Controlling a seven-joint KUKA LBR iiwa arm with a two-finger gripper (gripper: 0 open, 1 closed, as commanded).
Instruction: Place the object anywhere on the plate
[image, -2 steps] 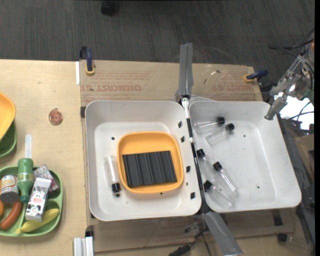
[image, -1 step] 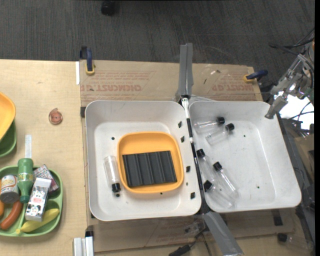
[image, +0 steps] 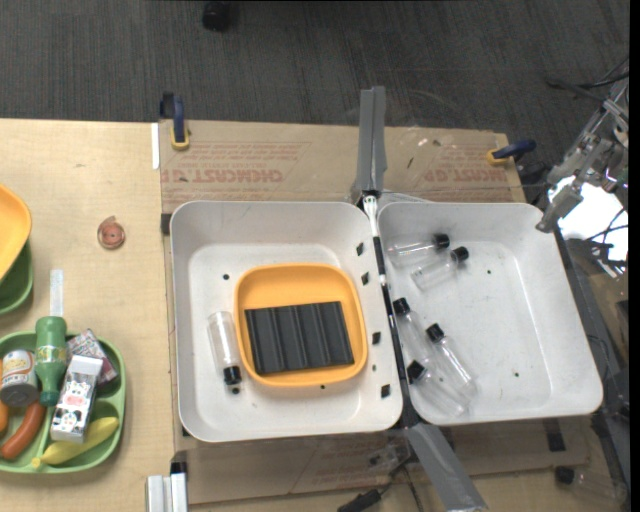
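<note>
Vial beside the plate, tool off at the edge
One vial (image: 224, 346) lies just left of the orange plate (image: 300, 288); the tool (image: 590, 170) hovers beyond the right bin (image: 560, 300), grip unreadable.

Orange plate (image: 252, 285), black ridged insert (image: 300, 336)

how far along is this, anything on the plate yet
Done: a dark ribbed block already lies flat on the orange plate in the left bin. In hand: nothing visibly. Left: one clear vial lies beside the plate, off it, and several vials are scattered in the right bin.
</note>
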